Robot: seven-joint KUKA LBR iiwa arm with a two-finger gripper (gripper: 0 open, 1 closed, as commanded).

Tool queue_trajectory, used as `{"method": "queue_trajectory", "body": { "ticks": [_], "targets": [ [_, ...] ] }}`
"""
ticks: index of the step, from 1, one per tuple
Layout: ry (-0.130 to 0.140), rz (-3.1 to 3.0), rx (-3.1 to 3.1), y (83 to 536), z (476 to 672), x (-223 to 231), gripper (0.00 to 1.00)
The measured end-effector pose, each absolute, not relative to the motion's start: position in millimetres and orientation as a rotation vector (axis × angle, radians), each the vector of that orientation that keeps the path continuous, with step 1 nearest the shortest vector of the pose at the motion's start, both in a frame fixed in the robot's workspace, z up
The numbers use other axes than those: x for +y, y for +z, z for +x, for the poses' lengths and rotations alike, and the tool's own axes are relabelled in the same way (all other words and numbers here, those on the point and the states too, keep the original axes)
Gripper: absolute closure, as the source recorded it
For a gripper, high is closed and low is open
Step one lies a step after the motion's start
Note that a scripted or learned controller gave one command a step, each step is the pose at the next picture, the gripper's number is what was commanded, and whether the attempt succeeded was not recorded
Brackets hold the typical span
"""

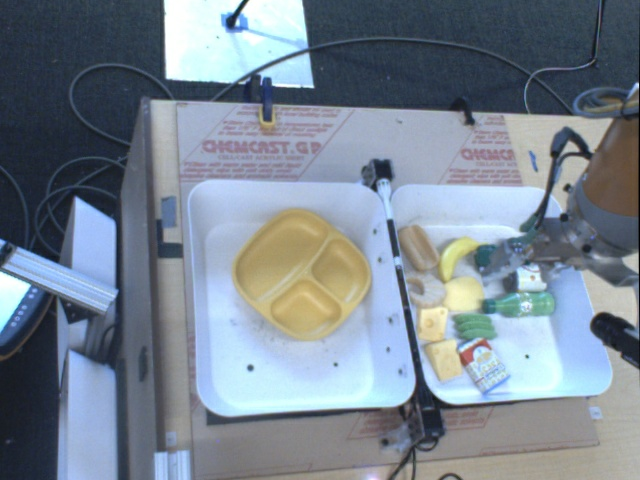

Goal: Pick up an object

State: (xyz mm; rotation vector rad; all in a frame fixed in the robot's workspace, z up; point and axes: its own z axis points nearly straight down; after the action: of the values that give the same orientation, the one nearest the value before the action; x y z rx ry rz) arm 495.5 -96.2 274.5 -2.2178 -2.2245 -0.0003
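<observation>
The right bin [575,368] holds several toy foods. A brown bun [418,246], a yellow banana [457,256] and a pale ring [426,289] lie at its left. Below them are a yellow lemon [463,294], two cheese wedges [432,323] [443,360], a green pea pod [474,325] and a red and white carton [484,364]. A green bottle [521,305] lies on its side mid-bin. My gripper [507,258] hangs low over the bin, just right of the banana and above the bottle. A small teal piece [484,258] sits at its tip.
In the left bin [215,368] lies a yellow divided plate [301,272]. A black clamp bar [395,268] runs along the divider between the bins. The grey and orange arm [610,183] comes in from the right. Cables trail across the bench's back.
</observation>
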Motion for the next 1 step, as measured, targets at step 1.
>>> {"method": "queue_trajectory", "body": {
  "ticks": [1],
  "targets": [
    [0.001, -2.219, -2.222, 148.5, 518.9, -85.3, 0.00]
  ]
}}
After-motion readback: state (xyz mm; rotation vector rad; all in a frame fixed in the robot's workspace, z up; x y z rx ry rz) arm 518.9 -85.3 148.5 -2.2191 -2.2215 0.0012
